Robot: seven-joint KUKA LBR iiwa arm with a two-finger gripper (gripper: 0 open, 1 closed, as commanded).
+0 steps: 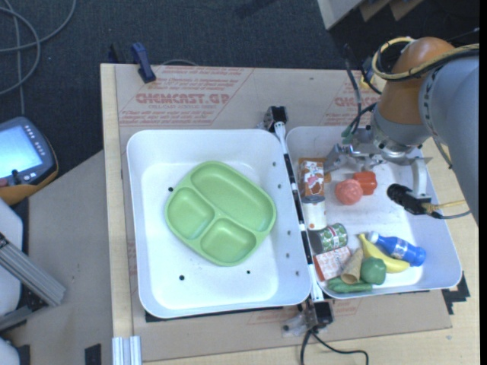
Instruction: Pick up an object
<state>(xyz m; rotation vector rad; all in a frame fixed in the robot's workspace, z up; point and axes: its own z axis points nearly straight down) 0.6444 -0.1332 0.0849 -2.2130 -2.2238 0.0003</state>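
Pincer (364,160) low in right bin (441,238), jaw state impossible to tell; just beside it red tomato-like object (349,192), lying unheld; green divided plate (221,212) in left bin (144,204).

Brown bench (190,97) under two white bins (152,226) (441,268), blue clamp (142,61) at rear edge.

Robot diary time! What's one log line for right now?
arm: over right bin | gripper: above red toy | grasp: unconfirmed | left bin: green tray
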